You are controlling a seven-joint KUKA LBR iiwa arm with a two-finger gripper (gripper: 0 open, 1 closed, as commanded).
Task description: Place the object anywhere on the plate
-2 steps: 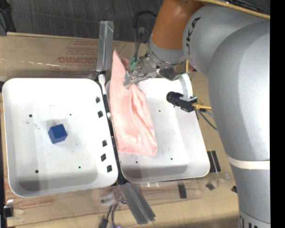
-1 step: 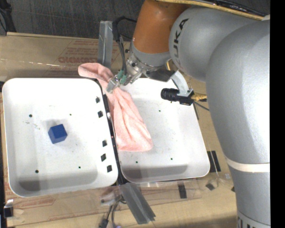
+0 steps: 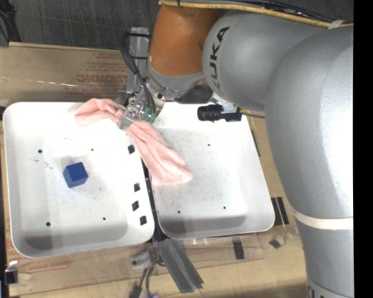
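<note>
Left of the gripper (image 3: 137, 113) and lower in the view, a small blue cube (image 3: 76, 174) sits flat on the floor of the left white bin (image 3: 25, 228), well apart from the tool and touching nothing else. Between cube and gripper, the bin floor carries a few dark specks and small holes. A pink cloth (image 3: 155, 148) is pinched between the gripper's fingers at about its middle, so the tool is closed on the cloth. One end of the cloth bunches up to the gripper's left, over the upper edge of the left bin; the longer end trails down and to the right from the fingers, crossing the seam where the two bins meet and ending in a folded lump on the floor of the right white bin (image 3: 248, 210). I cannot tell whether the trailing part rests fully on the bin or hangs slightly above it. Directly above the gripper, the orange band (image 3: 174, 39) of the wrist joins the grey KUKA arm (image 3: 298, 104), which fills the space to the gripper's right. A short black fitting (image 3: 219, 113) juts out just right of the gripper, below the arm. Under both bins lies a brown cardboard sheet (image 3: 56, 73) with red printing, visible above and to the gripper's left.
</note>
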